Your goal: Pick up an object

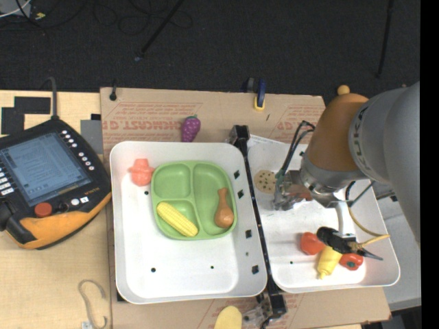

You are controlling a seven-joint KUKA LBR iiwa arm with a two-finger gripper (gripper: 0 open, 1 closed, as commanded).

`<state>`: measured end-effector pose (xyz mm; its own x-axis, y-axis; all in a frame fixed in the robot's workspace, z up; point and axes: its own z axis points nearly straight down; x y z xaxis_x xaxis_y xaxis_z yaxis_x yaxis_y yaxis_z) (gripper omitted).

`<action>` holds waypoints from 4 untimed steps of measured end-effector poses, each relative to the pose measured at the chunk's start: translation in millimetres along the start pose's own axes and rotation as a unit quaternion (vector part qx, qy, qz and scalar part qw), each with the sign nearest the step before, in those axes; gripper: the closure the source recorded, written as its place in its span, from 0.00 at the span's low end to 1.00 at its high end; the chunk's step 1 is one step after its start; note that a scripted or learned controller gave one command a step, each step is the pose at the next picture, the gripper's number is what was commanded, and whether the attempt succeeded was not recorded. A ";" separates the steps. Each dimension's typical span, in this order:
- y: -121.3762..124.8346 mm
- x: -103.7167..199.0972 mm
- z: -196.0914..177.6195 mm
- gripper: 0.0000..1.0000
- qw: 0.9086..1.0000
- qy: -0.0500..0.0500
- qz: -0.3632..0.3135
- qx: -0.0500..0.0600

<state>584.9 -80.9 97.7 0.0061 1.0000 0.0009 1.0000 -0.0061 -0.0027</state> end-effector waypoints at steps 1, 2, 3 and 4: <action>-4.0 -5.5 -61.2 1.00 1.000 0.000 0.001 -0.002; -7.8 -5.7 -104.1 1.00 1.000 0.000 -0.002 -0.002; -7.7 -7.1 -131.1 1.00 1.000 0.000 -0.002 -0.002; 6.9 49.4 -120.9 1.00 1.000 0.000 -0.005 -0.001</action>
<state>592.5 -31.7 218.6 -0.0035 1.0000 0.0017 1.0000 0.0035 -0.0016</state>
